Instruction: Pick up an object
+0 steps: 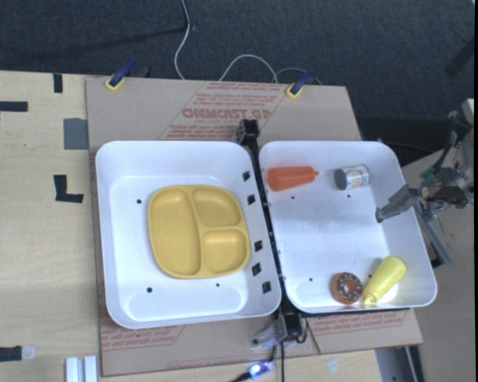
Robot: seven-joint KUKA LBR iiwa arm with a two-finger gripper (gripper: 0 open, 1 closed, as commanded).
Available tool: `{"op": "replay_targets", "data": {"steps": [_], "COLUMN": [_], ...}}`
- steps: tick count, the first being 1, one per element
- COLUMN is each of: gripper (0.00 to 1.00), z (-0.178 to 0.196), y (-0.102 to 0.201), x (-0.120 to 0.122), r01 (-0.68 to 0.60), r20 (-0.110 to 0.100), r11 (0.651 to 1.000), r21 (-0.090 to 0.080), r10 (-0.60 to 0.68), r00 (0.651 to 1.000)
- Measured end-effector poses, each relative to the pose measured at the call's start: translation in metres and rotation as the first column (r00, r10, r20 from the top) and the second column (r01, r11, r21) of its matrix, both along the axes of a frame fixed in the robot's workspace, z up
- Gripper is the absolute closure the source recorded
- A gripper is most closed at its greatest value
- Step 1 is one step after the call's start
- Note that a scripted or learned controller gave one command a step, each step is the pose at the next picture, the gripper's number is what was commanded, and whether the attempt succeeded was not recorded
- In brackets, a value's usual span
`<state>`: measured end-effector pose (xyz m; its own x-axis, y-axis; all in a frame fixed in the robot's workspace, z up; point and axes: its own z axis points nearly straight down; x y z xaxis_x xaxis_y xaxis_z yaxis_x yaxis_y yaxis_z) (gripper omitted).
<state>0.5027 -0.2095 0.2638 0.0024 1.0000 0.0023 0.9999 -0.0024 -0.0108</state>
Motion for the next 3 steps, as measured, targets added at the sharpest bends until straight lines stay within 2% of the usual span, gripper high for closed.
{"op": "replay_targets", "data": {"steps": [1,3], "gripper": [0.0,0.0], "z": [0.005,-0.114], "y": [0.0,0.003], "x": [0.002,-0.013], "r01": [-0.003,-0.003], "r20": [0.01,0.002], "r11": [1.0,1.0], "r21": [-0.003,0.001], "r10": [0.003,0.003], "r00": [1.0,1.0]}}
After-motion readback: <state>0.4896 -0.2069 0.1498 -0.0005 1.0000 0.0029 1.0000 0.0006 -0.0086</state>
